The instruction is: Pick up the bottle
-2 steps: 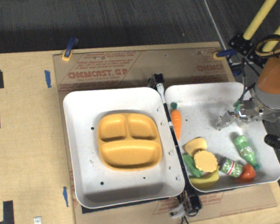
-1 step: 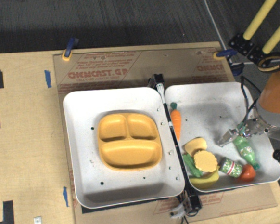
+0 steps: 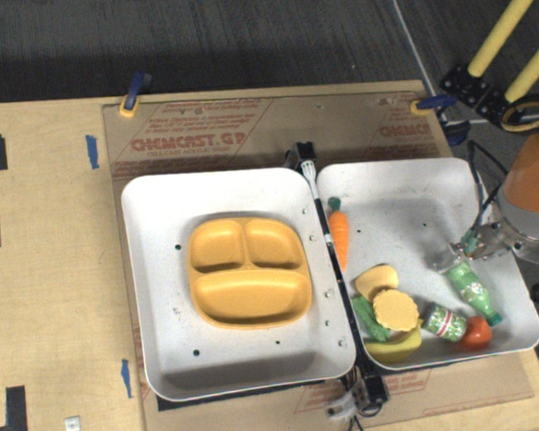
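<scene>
- Camera view is showing the claw (image 3: 473, 244) hanging at the bottle's (image 3: 471, 289) upper end; whether it is spread or pinching, I cannot tell.
- Bottle is lying in the right bin (image 3: 408, 199), near the tomato (image 3: 477, 333).

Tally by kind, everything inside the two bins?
Yellow divided plate: 1
Carrot: 1
Burger: 1
Banana: 1
Green bottle: 1
Can: 1
Tomato: 1
Total: 7
</scene>
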Tool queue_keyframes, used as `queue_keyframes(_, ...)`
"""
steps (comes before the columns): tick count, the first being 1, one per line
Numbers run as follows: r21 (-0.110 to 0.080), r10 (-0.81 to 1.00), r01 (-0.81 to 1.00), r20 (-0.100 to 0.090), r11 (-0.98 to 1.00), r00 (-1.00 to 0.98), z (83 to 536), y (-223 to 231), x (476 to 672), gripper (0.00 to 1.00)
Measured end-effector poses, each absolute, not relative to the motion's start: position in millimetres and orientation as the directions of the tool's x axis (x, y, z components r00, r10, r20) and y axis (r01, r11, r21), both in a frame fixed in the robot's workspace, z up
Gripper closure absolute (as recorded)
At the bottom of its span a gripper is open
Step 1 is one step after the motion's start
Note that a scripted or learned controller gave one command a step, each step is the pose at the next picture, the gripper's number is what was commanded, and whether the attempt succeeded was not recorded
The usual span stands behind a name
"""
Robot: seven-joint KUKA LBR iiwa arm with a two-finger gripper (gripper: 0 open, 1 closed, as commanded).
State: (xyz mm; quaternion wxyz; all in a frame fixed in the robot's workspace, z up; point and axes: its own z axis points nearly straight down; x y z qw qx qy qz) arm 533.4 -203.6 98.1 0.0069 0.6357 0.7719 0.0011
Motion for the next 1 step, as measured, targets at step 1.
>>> queue_keyframes(1, 0.001, 0.999, 0.999, 0.0, -0.05, 0.05, 192.1, -137.0, 559.6, 1.0)
